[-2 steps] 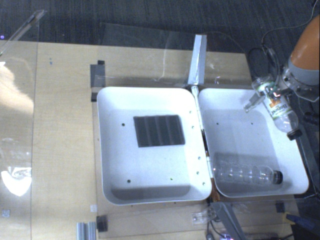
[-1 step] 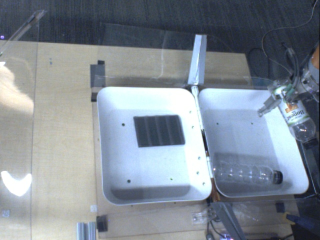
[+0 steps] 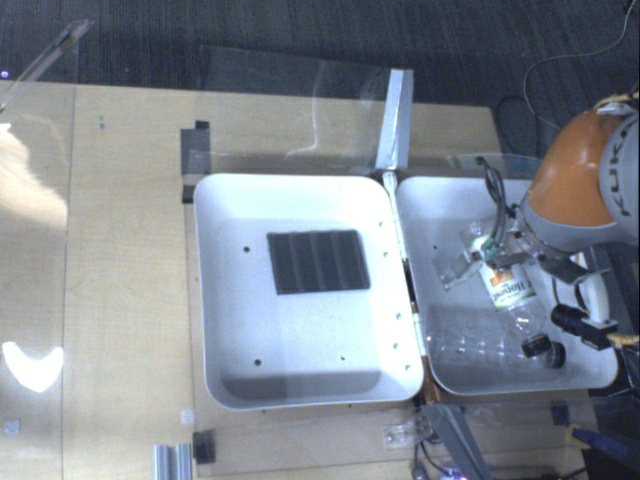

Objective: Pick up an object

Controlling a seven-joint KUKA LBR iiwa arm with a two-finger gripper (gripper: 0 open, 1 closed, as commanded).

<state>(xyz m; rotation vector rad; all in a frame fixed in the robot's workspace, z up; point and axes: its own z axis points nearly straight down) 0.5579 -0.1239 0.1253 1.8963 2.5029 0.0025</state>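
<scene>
One clear plastic bottle lies in the glossy right bin.

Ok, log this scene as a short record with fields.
left bin: holds a dark ribbed mat
right bin: holds a clear bottle with a white label, lying on its side, and a small black part
arm: over the right bin, above the bottle
bottle grasp: not shown
bench: light wood
</scene>
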